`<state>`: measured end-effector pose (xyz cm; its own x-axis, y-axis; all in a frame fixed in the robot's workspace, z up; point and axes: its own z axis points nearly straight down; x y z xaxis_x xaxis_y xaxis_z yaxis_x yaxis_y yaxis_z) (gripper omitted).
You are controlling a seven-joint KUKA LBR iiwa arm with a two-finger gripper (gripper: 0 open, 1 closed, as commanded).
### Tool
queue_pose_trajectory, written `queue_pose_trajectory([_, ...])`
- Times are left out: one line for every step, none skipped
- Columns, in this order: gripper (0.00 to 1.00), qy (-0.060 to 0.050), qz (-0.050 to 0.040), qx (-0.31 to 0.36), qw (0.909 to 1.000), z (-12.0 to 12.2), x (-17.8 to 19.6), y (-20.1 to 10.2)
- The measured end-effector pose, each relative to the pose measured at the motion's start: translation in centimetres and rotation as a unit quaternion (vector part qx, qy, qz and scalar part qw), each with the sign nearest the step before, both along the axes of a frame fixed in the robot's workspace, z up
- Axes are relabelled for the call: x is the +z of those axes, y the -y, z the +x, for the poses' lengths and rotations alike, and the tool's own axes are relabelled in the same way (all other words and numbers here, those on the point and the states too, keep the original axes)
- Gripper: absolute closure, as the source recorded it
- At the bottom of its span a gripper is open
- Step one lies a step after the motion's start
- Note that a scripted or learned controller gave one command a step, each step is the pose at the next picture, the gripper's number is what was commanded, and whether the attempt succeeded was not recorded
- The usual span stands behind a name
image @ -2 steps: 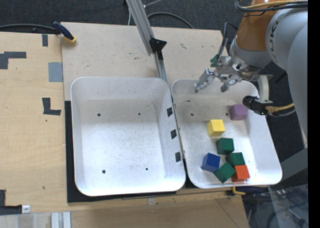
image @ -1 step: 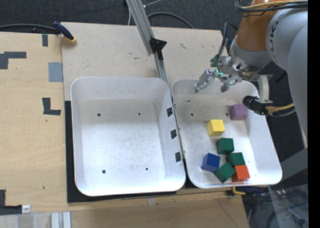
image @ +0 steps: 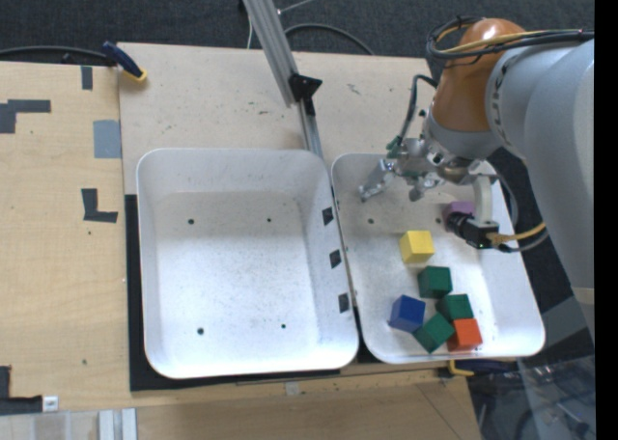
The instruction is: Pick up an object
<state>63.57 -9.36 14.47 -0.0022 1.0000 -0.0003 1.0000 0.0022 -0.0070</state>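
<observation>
The blocks that could be picked up all lie in the right bin [image: 502,264]: a yellow block [image: 417,245] near the middle, and below it, toward the bin's near edge, a tight cluster made of a blue block [image: 407,313], three green blocks [image: 436,305] and an orange block [image: 466,334], several of them touching one another. A small purple block [image: 462,208] sits near the right wall, partly hidden behind the arm's cabling. The tool [image: 392,184] hangs over the far end of the same bin, with its two fingers spread apart and nothing between them. From the tool, the yellow block lies toward the near edge of the bin and slightly to the right in the view, standing apart from the others with bare floor around it, so it looks like the easiest target; the clustered blocks would likely leave little room for the fingers. The purple block is closer but crowded by the wall. The left bin [image: 232,264] sits just beside the right one on the bench [image: 193,91], and a slanted metal rail [image: 270,28] crosses above their shared edge.
</observation>
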Motion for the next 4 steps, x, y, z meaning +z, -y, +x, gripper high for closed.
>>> queue_pose_trajectory([0.0,0.0,-0.0001,0.0,1.0,-0.2,-5.5,-0.1])
queue_pose_trajectory([1.0,0.002,0.0002,0.001,1.0,0.0,-4.1,-0.2])
queue_pose_trajectory([1.0,0.006,-0.0002,0.0,1.0,0.2,2.2,0.1])
queue_pose_trajectory([1.0,0.006,-0.0002,0.0,1.0,0.1,8.6,-0.1])
